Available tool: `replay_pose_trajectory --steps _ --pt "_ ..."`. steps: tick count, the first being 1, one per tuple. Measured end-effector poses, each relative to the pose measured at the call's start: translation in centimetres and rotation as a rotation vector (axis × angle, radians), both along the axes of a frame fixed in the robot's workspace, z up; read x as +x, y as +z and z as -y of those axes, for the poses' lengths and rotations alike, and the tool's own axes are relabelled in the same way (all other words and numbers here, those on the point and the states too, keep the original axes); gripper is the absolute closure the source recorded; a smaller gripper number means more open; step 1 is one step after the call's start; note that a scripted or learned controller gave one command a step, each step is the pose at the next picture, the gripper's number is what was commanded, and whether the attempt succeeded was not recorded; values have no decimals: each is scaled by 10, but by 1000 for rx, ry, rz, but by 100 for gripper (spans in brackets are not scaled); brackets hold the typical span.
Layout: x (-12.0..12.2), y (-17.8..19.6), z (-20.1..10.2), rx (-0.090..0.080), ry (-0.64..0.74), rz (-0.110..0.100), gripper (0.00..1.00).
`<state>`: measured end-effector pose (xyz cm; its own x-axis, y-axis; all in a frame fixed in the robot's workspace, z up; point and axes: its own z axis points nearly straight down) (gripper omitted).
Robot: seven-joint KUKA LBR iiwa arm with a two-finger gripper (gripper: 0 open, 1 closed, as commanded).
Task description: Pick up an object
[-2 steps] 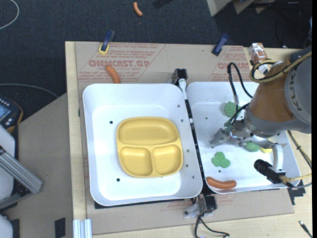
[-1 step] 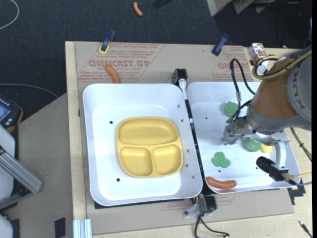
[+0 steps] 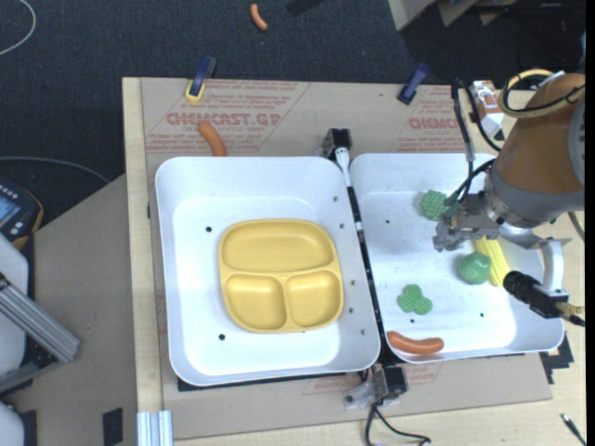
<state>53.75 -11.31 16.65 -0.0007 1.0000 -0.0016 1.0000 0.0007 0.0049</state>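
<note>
Nothing lifted yet: the gripper is down in the right white plastic bin.
The bumpy green toy vegetable lies on the bin floor just beside it, not gripped; I cannot tell the hand's state. The grey, orange-banded arm leans in from the right, wrist low.

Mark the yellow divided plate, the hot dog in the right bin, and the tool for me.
yellow divided plate [image 3: 279, 275]: camera view, middle of the plate, at its dividers.
hot dog [image 3: 416, 344]: camera view, middle of the sausage, at the right bin's front edge.
tool [image 3: 447, 237]: camera view, between its fingertips.
</note>
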Motion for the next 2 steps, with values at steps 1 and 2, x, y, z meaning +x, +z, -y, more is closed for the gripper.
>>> replay_pose_trajectory --steps 1,2 --pt "1 53 0 0 0 1 100" --pt "-27 50 -35 4 2 -9 100"
